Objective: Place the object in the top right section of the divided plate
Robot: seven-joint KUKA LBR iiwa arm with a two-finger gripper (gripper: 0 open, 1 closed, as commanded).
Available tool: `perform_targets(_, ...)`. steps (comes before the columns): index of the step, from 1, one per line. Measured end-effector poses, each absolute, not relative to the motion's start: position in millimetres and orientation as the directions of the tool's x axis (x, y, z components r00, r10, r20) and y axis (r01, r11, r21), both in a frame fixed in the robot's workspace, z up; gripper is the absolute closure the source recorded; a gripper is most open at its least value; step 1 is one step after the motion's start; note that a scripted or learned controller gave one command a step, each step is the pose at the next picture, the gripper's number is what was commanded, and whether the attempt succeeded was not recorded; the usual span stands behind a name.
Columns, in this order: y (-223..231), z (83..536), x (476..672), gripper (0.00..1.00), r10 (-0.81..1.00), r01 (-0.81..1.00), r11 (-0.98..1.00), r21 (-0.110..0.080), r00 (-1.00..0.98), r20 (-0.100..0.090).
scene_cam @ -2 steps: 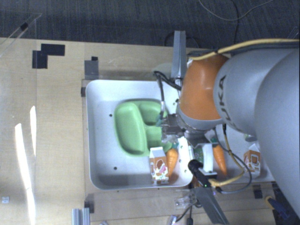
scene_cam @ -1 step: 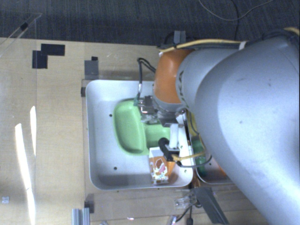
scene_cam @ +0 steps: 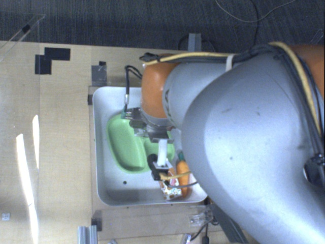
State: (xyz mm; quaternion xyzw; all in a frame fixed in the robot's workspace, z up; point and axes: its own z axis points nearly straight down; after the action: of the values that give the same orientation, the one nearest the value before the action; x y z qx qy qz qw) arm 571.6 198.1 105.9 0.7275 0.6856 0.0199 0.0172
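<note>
Reaching in from the frame's right, the grey arm w/ orange band hangs its gripper (scene_cam: 163, 173) low over the white bin (scene_cam: 101, 151) at centre. A green divided plate (scene_cam: 124, 144) lies in that bin. The orange object (scene_cam: 183, 174) sits just right of the gripper, near the bin's lower edge, beside a small patterned item (scene_cam: 171, 189). Jaw state: can't tell. Judging by this, the pick-up step isn't done; next comes a secure grasp, then a move to the plate's top right section. No legible writing or brands.

Smooth matt grey arm (scene_cam: 254, 131) casing, glossy green plastic plate (scene_cam: 124, 144), white plastic bin (scene_cam: 104, 151), pale wood-look bench (scene_cam: 45, 151).
</note>
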Motion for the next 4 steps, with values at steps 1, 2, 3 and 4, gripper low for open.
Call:
perform_targets(1,185,129,586.3,1.00,0.998,0.998,-0.068,0.004,0.068,0.002)
perform_targets(2,216,110,563.5,1.00,0.888,0.886,-0.460,0.053,0.459,0.032)
perform_targets(3,220,107,534.5,1.00,0.573,0.572,-0.820,0.030,0.818,0.056)
perform_targets(4,197,94,585.9,1.00,0.414,0.414,-0.910,0.001,0.910,0.025)
